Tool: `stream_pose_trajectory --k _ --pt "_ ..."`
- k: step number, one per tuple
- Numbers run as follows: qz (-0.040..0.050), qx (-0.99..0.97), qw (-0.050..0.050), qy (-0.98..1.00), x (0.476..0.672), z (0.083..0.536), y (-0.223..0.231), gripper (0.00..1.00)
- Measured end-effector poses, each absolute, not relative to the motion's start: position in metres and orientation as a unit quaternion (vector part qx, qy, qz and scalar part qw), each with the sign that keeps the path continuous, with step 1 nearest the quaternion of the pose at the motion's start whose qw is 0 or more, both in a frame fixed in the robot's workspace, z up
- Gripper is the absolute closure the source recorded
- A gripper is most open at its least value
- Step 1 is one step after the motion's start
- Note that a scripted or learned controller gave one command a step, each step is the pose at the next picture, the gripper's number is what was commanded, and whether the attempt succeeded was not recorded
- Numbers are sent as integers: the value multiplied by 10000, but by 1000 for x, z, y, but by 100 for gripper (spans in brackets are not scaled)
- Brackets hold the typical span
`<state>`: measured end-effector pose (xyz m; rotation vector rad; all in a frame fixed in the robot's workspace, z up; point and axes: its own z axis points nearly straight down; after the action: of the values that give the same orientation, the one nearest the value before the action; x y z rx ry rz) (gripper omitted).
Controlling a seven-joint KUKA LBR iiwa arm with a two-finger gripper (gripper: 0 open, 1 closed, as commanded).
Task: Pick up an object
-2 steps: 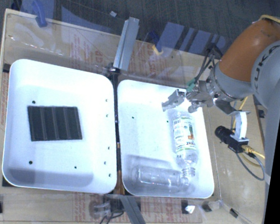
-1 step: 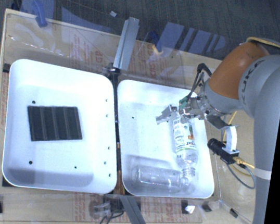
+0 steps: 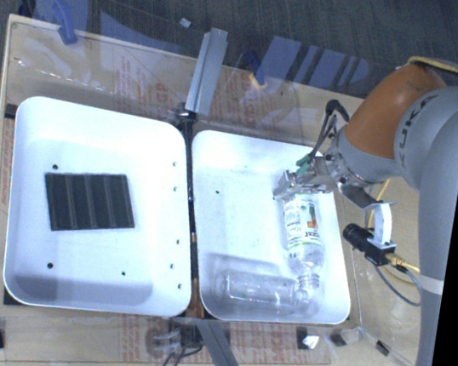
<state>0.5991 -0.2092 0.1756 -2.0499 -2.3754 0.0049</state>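
In the right bin (image 3: pixel 224 212) a clear plastic bottle with a white label (image 3: pixel 300 232) lies along the right wall, cap toward the front. A second clear bottle (image 3: pixel 260 288) lies crosswise at the front of that bin. My gripper (image 3: pixel 298 182) is down at the upper end of the labelled bottle, touching or just above its base. The view does not show whether the bottle sits between the fingers.
The left bin (image 3: pixel 18 265) holds a dark ribbed rectangular pad (image 3: pixel 89 200). A metal bar (image 3: pixel 204 71) stands behind the gap between the bins. A cable and a black connector (image 3: pixel 366 241) hang off the wrist by the right bin's outer rim.
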Motion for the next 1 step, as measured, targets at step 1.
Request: stream_pose_trajectory --k 1 --pt "16 -6533 20 -7571 599 176 -209 0"
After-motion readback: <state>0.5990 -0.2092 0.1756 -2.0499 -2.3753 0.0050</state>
